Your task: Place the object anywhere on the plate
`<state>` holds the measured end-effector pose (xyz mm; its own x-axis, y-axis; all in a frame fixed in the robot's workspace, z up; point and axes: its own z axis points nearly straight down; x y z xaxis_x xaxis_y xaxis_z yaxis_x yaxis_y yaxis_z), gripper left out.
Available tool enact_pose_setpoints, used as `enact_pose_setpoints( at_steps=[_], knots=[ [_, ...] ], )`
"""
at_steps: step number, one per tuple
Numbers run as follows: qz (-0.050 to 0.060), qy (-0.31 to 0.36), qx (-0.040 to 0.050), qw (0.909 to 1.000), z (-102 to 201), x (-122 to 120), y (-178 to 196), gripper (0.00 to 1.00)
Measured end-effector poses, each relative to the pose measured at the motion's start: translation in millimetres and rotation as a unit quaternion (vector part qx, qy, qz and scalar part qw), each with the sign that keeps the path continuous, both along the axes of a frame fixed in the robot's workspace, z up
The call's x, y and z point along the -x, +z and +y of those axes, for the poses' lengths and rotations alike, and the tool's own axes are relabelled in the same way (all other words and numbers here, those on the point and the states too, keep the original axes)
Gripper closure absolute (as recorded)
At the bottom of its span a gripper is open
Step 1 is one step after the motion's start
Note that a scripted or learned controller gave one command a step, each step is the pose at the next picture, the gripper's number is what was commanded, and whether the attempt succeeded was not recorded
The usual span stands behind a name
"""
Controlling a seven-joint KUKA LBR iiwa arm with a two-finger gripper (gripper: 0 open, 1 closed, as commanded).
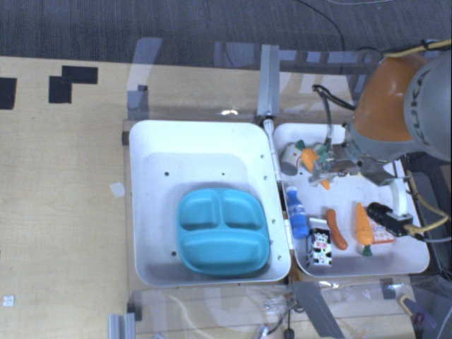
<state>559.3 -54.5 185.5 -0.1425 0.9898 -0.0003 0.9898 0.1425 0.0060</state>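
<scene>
A small orange object (308, 159) sits at the claw (325, 162) in the right bin (417, 260); whether it is gripped, I cannot tell. The blue plate (222, 232) lies in the left bin (152, 161)

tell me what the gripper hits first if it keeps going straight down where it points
Most likely the small orange piece right under the gripper in the right bin; depth is hard to judge, so it could reach the bin floor beside it.
</scene>
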Motion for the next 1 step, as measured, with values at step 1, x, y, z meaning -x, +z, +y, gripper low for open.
enact_pose_setpoints(
  at_steps=[1],
  knots=[
    [0.001,0.122,0.0005,0.9925,51.9,71.7,-0.9,1.00]
  ],
)
